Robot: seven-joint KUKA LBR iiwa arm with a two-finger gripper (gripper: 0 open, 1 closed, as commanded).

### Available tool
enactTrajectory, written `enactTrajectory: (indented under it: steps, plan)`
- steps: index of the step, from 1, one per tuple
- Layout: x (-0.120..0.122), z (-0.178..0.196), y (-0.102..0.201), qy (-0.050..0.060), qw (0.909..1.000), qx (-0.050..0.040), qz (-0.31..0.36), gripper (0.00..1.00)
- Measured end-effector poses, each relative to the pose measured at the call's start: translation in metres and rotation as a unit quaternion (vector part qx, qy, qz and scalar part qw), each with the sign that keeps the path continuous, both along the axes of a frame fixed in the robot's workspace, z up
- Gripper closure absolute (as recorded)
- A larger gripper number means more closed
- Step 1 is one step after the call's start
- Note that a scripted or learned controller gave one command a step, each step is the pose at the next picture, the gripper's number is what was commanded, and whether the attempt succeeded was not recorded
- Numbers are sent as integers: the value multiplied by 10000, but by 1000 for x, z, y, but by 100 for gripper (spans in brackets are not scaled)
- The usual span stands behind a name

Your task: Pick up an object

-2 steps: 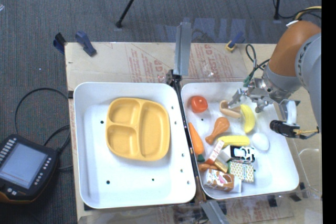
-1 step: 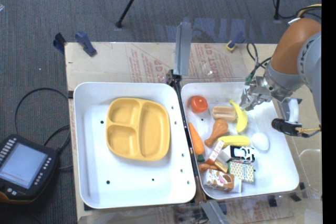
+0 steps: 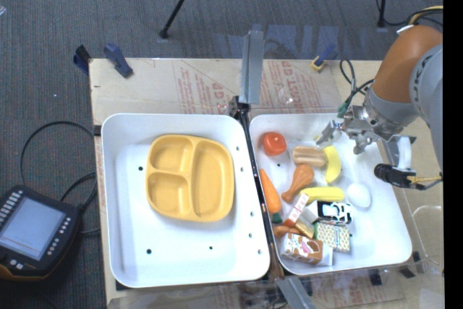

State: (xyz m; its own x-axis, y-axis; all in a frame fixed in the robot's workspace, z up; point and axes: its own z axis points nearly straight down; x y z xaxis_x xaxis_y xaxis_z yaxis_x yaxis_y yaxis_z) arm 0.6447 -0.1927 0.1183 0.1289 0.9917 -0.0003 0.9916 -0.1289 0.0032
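While the hand (image 3: pixel 346 128) hangs spread and empty over the right bin (image 3: pixel 399 228), the banana slice (image 3: pixel 333 163) lies just below-left. Its long axis runs up-down in view.

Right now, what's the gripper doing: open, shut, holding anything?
Gripper: open, holding nothing; it sits above the far part of the right bin, near the yellow banana.
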Motion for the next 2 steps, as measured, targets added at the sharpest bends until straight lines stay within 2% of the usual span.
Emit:
enactTrajectory:
  steps: [1,2]
  plan:
    - [-5,-29,-3,4,9996,6,-268,0]
    - [-3,-17,-2,-12,9997,11,-247,100]
